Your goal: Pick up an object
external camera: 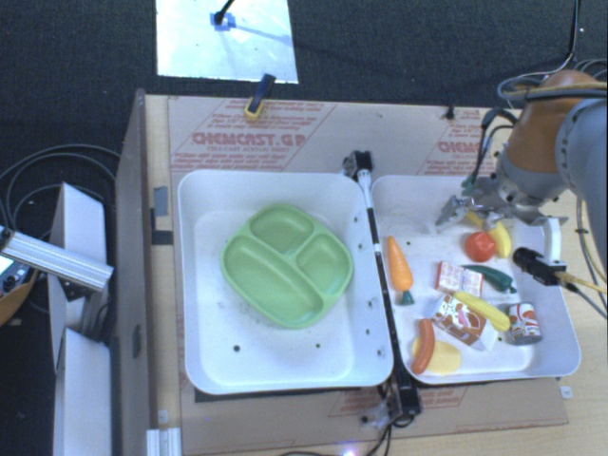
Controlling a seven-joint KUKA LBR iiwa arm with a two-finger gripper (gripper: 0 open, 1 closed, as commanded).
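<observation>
My gripper (472,214) is low over the back of the right bin (560,354), its fingers spread open. A yellow toy banana (500,239) lies right below it, one end showing between the fingers, and I cannot tell whether they touch it. A red tomato (480,245) sits just in front of the gripper. Further forward lie an orange carrot (400,266), a red-and-white carton (457,278), a dark green vegetable (490,276), a brown box (463,321), a small can (522,323) and an orange-red sausage (424,343).
The left bin (204,350) holds a green divided plate (287,266). A black divider rail (377,255) runs between the bins. The grey and orange arm (556,131) comes in from the right, with cables beside it. A black part (538,266) juts over the right bin's edge.
</observation>
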